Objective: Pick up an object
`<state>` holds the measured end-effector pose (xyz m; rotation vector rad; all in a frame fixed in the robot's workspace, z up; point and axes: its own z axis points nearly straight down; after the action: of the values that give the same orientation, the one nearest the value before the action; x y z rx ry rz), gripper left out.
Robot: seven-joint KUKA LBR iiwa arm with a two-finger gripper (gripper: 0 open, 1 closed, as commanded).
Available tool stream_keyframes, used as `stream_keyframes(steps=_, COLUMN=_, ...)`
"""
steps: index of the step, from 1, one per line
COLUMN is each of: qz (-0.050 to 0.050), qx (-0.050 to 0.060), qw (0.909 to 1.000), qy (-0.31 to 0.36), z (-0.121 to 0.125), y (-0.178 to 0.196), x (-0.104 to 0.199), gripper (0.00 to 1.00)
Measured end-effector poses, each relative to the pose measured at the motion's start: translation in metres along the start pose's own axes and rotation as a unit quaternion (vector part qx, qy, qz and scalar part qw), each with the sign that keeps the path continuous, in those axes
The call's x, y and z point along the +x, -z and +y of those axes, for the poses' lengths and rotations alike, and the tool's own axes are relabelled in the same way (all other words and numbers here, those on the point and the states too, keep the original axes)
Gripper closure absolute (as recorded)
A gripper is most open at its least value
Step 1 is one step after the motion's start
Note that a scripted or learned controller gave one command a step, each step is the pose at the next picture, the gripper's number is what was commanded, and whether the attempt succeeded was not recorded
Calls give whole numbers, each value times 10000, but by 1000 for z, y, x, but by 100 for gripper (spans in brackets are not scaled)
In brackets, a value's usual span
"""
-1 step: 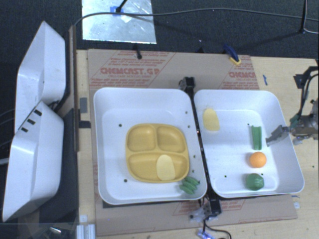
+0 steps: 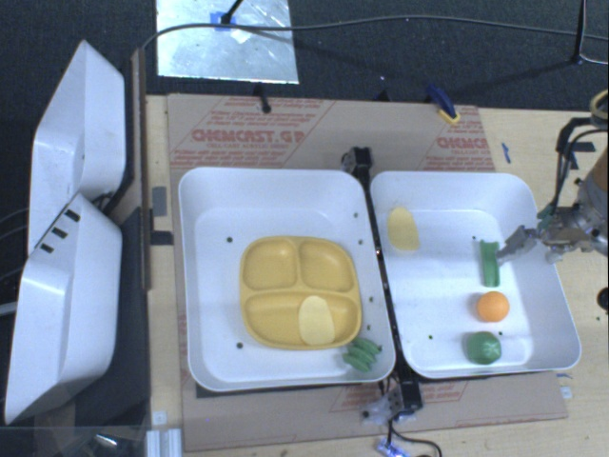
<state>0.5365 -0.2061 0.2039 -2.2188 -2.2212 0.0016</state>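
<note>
Presently on the bench: two shallow white bins, side by side, with the divider (image 2: 381, 265) where their rims meet taken as the landmark for every entry.

Item 1. Left bin (image 2: 205, 255), left of the divider. Holds a yellow compartment tray (image 2: 276, 298), lying flat near the middle. A pale yellow oval piece (image 2: 317, 320) sits in the tray's lower, larger compartment, on the side nearer the divider. A small green ridged piece (image 2: 362, 354) lies on the bin floor just beside the divider, off the tray's lower corner.

Item 2. Right bin (image 2: 447, 208), right of the divider. Holds four loose candidates for picking: a pale yellow oval (image 2: 403, 228) just beside the divider at the upper end; a green stick (image 2: 489, 263) well away from the divider, lying roughly lengthwise; an orange ball (image 2: 492, 307) below the stick; a green round piece (image 2: 482, 347) below that. The pieces lie apart from one another, which probably suits a grasp from above with room around each.

Item 3. Gripper (image 2: 521, 241), reaching over the right bin's far rim, away from the divider. One grey finger tip sits near the upper end of the green stick, the nearest candidate; contact cannot be made out. Nothing is seen between the fingers; how wide they stand cannot be told.
</note>
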Motion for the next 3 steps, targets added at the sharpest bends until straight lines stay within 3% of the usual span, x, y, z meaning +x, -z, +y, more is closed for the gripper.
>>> stream_keyframes(steps=1, qz=5, qx=17, qw=10000, qy=3, z=45, y=-125, x=1, gripper=0)
stream_keyframes(steps=2, qz=2, qx=-3, qw=10000, qy=-2, z=-4, y=-120, x=34, gripper=0)
stream_keyframes(steps=3, qz=-6, qx=-25, qw=10000, qy=19, z=61, y=-119, x=61, gripper=0)
